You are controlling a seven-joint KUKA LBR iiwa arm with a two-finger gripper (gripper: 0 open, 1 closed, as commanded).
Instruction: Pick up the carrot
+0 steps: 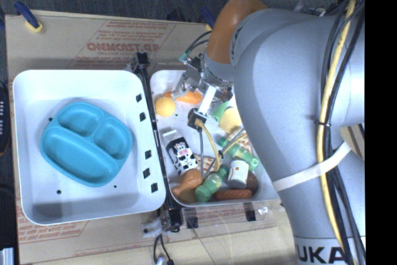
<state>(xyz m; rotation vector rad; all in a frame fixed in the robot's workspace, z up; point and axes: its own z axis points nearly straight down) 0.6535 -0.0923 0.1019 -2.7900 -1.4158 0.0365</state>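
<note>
The carrot (188, 97) is a small orange piece lying near the far end of the right bin (162, 79), next to a yellow round fruit (165, 107). My gripper (200, 85) hangs directly over the carrot's right end, partly covering it. The grey arm with its orange band reaches in from the right and hides much of the bin's right side.
The right bin also holds a cow-patterned carton (180, 155), a brown lump (187, 182), a green bottle (213, 187), a sausage (233, 194), a white can (238, 173) and a pale yellow item (230, 120). A blue divided plate (87, 143) lies in the left bin (37, 90).
</note>
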